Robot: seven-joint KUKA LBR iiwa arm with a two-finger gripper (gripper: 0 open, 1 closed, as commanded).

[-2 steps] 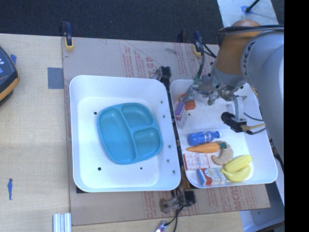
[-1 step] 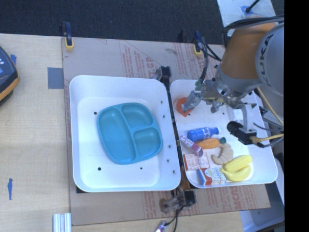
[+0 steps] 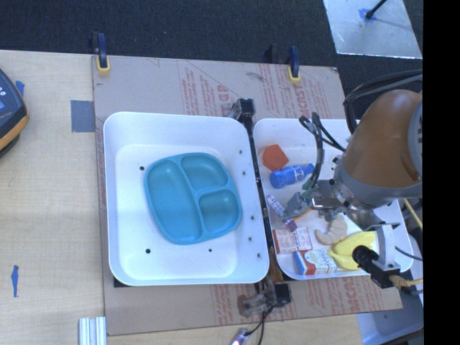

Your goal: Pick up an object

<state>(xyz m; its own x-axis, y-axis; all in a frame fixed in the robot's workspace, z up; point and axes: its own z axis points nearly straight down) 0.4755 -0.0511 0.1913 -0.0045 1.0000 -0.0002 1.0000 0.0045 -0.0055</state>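
Step in hand, as you can judge it: approach and descent over the right bin [image 3: 267, 131], nothing lifted yet. The arm [image 3: 381, 149] reaches in from the right and hangs over that bin's middle; the pincer [image 3: 310, 201] sits low among the clutter, just below the blue bottle [image 3: 290, 175]. You cannot tell from this view how the pincer stands, since wrist hardware and cables crowd it, and no item shows between its tips.

Candidates for the pick all lie in the right bin: the blue bottle near the bin's centre-left, an orange block [image 3: 274, 156] just above it, a red-and-white packet [image 3: 291, 240] toward the lower left, a yellow banana-like toy [image 3: 348, 246] at the lower right, partly under the wrist. The blue divided plate [image 3: 192, 197] lies alone in the left bin [image 3: 115, 192], well apart from the arm.

Next move, by your judgement: settle on one item, most likely the bottle or a small piece beside it, centre on it, close, then lift straight up. Watch the crowding; neighbours touch and may drag along.
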